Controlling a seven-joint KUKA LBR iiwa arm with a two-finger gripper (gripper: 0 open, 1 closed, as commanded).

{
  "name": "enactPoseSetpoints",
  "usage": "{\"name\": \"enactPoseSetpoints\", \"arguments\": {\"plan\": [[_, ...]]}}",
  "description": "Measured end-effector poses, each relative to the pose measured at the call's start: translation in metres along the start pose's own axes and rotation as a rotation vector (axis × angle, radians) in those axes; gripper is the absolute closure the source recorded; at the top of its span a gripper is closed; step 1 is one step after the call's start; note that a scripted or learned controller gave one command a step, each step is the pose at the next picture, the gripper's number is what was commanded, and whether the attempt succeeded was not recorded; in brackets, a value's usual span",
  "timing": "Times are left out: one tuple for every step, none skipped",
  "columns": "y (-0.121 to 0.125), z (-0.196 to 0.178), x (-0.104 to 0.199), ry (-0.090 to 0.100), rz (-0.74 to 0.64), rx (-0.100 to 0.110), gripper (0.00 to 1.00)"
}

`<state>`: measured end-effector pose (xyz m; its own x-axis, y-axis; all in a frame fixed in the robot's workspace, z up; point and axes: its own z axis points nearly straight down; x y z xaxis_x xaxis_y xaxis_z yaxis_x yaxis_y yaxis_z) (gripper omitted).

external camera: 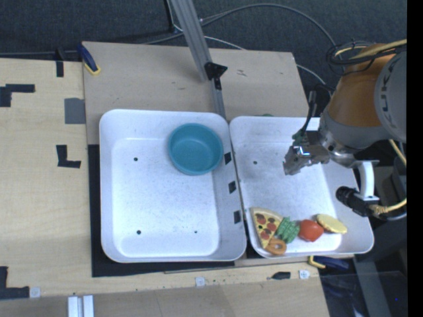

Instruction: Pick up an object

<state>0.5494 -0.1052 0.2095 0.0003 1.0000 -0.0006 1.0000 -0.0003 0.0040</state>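
Blue bowl (195, 148), one, left bin (125, 197), four toy foods, right bin (264, 144)

A blue bowl (195, 148) sits at the left bin's (125, 197) far right corner; the gripper (295, 163) hangs over the right bin's (277, 197) middle; pizza slice (266, 226), green piece (287, 229), tomato (310, 230) and yellow piece (331, 224) line its near edge.

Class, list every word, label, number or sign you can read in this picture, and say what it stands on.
"KU": dark letters on the grey arm at the right edge, cut off by the frame; the rest cannot be read.
No readable text on the bowl, the bins, the toy food or the bench; its dark marks are tape, not letters.
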Motion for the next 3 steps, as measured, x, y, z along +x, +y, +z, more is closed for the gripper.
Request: {"name": "enactPoseSetpoints", "arguments": {"plan": [[0.001, -0.052, 0.000, 0.000, -0.001, 0.000, 1.00], [0.012, -0.039, 0.052, 0.001, -0.004, 0.005, 1.00], [0.021, -0.027, 0.103, 0.001, -0.004, 0.006, 1.00]]}}
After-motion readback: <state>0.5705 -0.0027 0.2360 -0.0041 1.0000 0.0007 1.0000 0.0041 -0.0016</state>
